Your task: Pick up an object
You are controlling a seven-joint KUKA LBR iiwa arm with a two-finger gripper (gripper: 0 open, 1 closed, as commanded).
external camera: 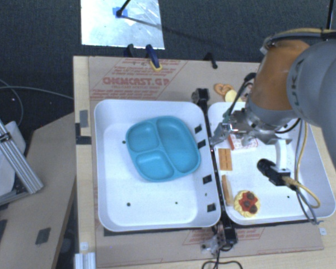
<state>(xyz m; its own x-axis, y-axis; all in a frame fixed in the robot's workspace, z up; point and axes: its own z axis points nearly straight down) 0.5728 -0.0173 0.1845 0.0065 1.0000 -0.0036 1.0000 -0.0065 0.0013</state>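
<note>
- Nearest us, in the right bin, lies a small round toy pizza, red and yellow with dark spots.
- We see a thin tan stick just left of it, and an orange cracker-like rectangle above that.
- We see the gripper low over the right bin's upper left part; how its jaws stand we cannot tell.
- We note a blue divided plate in the left bin.
</note>
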